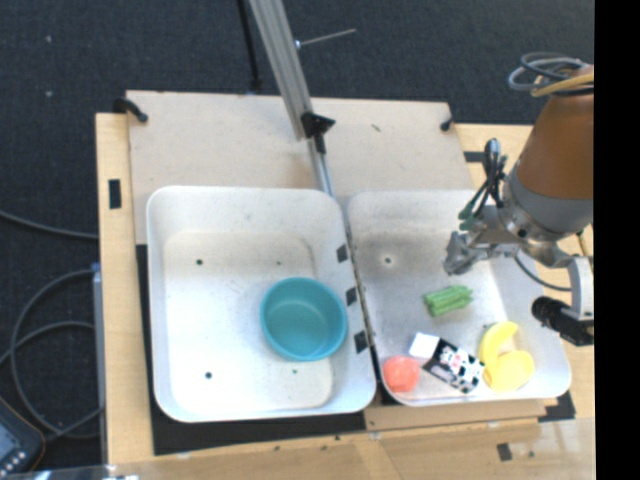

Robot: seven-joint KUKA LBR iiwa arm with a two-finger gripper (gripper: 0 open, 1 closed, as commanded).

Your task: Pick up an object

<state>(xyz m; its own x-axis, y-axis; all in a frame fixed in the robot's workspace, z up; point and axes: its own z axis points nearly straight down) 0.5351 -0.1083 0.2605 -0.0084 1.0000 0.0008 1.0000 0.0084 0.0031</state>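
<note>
Below pincer [458, 258], green object [447, 299] lies just apart.

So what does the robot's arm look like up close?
The arm has a fat orange band with grey below it. Black cables run down its side. At the end sits a small grey metal gripper, and a looped cable curls on top.

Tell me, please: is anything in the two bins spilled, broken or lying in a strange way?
Nothing stands out. The blue bowl sits upright in the left bin. The green piece, orange ball, black-and-white box and yellow cup lie loose in the right bin.
</note>
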